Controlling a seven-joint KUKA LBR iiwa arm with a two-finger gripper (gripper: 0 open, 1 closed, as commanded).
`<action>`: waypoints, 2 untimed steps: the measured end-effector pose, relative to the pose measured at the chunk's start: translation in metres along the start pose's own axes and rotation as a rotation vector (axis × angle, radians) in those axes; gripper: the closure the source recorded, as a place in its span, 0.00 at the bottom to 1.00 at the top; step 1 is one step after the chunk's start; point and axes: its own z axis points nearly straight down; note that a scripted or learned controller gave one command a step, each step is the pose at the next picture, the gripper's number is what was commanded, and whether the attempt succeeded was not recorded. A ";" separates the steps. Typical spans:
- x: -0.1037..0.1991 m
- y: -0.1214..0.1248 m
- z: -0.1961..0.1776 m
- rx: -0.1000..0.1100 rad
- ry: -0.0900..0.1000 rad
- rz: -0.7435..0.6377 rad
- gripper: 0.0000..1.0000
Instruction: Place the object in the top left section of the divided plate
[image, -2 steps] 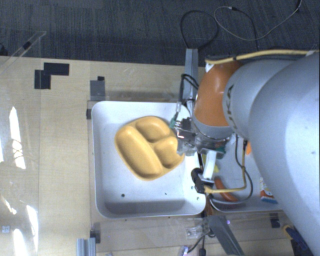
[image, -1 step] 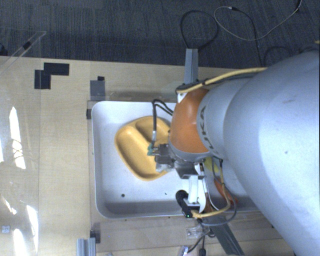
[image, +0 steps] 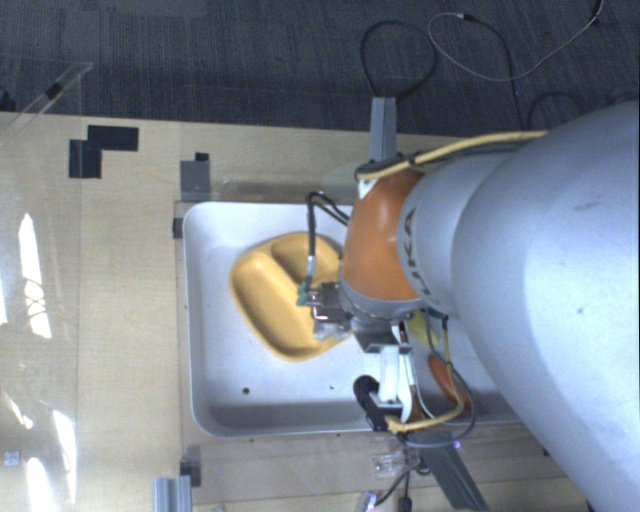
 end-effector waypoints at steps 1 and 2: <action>-0.016 0.036 0.003 0.014 -0.006 0.092 1.00; 0.023 -0.019 -0.005 0.016 -0.006 0.071 1.00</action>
